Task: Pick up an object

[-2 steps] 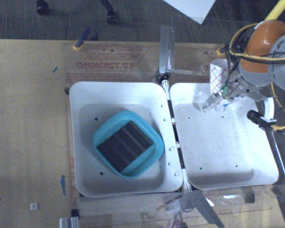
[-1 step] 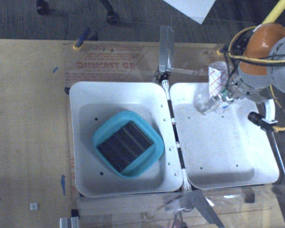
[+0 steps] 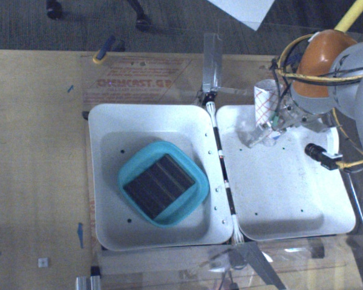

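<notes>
Item: turquoise rounded-square plastic dish with dark ribbed insert (image 3: 163,183), flat in left shallow white bin (image 3: 109,125).

Gripper (image 3: 267,128): low over right shallow white bin (image 3: 290,210), back left corner; opening and contents cannot be told.

Risk: dish well apart from gripper; a close here likely catches nothing.

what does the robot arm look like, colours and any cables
The grey arm has rounded metal housings and a domed orange band above the wrist. Thin black and yellow cables loop around that band, and a black cylindrical fitting with a white bracket sits lower down. The claw looks pale and blurred.
</notes>
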You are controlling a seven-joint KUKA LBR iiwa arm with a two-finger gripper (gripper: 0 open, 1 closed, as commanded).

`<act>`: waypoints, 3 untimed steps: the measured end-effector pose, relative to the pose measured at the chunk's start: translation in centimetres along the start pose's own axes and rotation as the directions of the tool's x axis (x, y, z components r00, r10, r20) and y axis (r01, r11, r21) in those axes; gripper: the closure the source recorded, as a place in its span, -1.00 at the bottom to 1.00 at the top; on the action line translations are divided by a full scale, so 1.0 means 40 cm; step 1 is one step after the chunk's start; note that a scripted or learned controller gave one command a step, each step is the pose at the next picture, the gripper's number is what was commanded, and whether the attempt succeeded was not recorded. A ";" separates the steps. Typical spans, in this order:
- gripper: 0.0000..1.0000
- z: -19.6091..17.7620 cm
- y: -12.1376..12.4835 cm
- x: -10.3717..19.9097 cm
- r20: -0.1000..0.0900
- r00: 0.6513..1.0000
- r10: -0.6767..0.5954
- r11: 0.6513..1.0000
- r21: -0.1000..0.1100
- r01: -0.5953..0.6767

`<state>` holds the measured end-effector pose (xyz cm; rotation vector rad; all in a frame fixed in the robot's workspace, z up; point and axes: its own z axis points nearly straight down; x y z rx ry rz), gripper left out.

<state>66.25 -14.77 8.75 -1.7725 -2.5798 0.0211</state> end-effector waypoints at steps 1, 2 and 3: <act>-1.00 -0.001 -0.024 -0.071 -0.010 0.963 -0.268 0.963 -0.007 0.268; 1.00 -0.020 -0.028 -0.072 -0.012 0.964 -0.266 0.964 -0.004 0.266; 1.00 -0.249 0.026 0.041 0.009 0.982 -0.188 0.982 -0.020 0.188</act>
